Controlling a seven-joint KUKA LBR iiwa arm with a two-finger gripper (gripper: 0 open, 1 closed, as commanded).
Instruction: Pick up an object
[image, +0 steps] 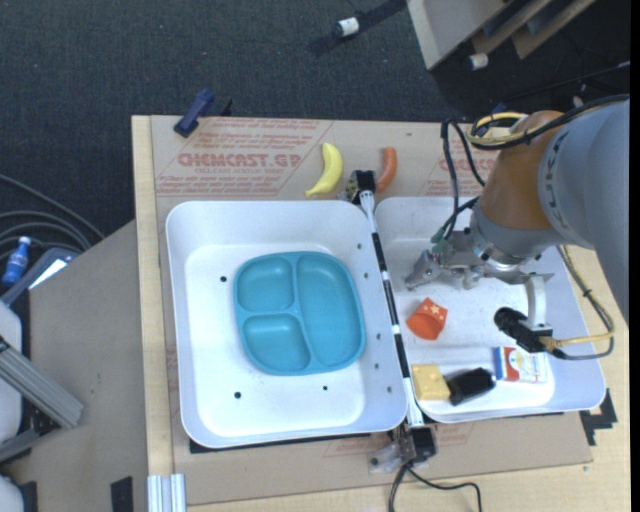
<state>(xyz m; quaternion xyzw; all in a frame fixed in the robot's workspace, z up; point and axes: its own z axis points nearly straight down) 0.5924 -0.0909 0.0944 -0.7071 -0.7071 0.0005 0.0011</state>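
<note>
The right bin (570, 395) holds an orange-red block (428, 319), a pale yellow block (429, 381), a black oblong object (470, 384) touching the yellow block, and a small white carton with blue and red print (522, 365). My gripper (443, 274) hovers over the back left part of this bin, just above and behind the orange-red block. Its metal fingers (417, 272) are spread open with nothing between them. The grey arm with its orange band (515, 185) covers the bin's back right part.
A blue divided plate (298, 311) lies in the left bin (200, 240). On the bench behind the bins lie a yellow banana (325, 171) and an orange sausage-shaped toy (386, 168). A blue object (193, 113) sits at the bench's back left corner.
</note>
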